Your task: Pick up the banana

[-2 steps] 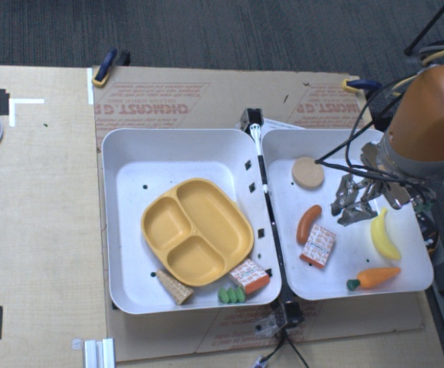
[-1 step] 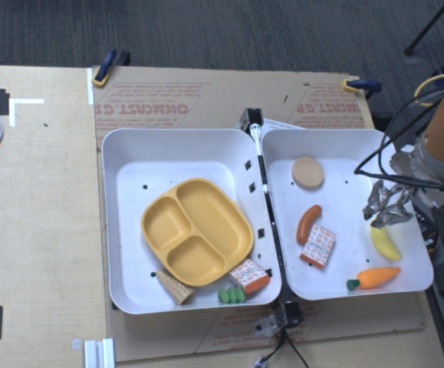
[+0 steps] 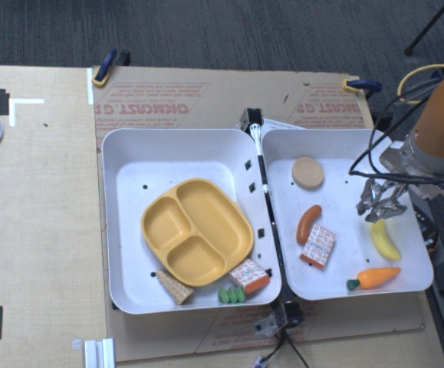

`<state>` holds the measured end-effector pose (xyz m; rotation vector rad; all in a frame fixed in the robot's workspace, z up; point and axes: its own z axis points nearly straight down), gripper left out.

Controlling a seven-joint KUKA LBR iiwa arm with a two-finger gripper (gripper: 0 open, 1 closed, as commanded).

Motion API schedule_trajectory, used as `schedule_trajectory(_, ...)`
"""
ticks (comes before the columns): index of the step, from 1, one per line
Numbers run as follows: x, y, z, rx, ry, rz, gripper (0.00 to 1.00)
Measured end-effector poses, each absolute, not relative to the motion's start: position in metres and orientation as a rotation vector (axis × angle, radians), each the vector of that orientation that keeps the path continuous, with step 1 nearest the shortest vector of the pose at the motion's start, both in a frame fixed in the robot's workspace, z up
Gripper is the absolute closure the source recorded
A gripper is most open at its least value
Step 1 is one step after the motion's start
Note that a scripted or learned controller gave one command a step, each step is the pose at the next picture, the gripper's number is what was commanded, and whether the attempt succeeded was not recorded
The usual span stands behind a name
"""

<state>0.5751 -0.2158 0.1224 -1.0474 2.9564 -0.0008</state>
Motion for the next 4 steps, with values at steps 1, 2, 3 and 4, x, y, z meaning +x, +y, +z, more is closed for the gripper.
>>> schedule_trajectory(1,0.55,-0.222,0.097,-0.841,3.024,0.001,1.0)
schedule_trajectory(2,0.561,-0.125,0.158,-0.032,3.136,-0.001,1.0)
schedule_trajectory(3,0.576,-0.186,0.167,-0.406,3.11,-0.002,1.0)
schedule_trajectory(4,0.576,-0.186,0.167,-0.407,3.11,-0.002,0.0)
